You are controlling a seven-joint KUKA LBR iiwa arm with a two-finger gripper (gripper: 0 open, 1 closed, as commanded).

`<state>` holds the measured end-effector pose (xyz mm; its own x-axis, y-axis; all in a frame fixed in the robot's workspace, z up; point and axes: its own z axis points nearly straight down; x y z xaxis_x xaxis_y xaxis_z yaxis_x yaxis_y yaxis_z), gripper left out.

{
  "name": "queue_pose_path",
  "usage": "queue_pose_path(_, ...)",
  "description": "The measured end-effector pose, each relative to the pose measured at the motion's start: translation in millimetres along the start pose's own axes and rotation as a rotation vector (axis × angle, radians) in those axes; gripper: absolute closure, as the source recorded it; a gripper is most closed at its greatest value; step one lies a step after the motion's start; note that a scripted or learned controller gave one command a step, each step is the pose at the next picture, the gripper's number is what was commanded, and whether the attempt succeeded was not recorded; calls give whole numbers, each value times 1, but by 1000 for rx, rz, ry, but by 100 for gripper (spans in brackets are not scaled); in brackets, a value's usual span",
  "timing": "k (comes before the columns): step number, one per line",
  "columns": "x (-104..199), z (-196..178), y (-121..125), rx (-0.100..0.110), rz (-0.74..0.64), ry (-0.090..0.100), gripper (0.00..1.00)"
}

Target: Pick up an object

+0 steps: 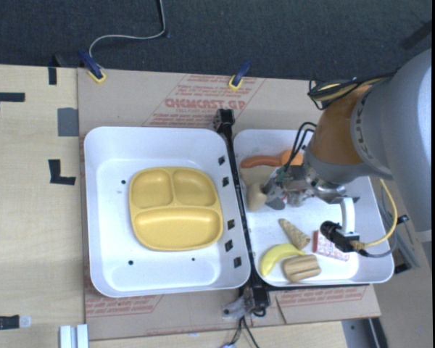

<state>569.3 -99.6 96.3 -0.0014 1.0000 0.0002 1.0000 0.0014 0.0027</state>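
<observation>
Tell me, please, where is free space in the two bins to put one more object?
Left bin: bare white floor borders the yellow divided plate all around, widest below it. Right bin: crowded, with the gripper, carrot, cone, banana and bread roll.

Even, bright overhead light — no harsh glare, though the white bins [105, 216] wash out nearly flat. Soft shadows gather under the arm [391, 136]. The picture is slightly soft and grainy — fine detail blurs.

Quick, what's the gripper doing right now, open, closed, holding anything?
Gripper: down in the right bin near its left wall; open or closed cannot be told, and nothing is seen held.
</observation>
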Motion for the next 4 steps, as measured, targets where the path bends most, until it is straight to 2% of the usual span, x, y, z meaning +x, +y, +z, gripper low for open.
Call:
queue_pose_path(1, 0, -9, 0, 2, -1, 1, 100)
queue_pose_path(2, 0, -9, 0, 2, -1, 1, 0)
queue_pose_path(3, 1, -18, -1, 4, -2, 2, 100)
queue_pose_path(4, 1, -18, -1, 4, -1, 2, 0)
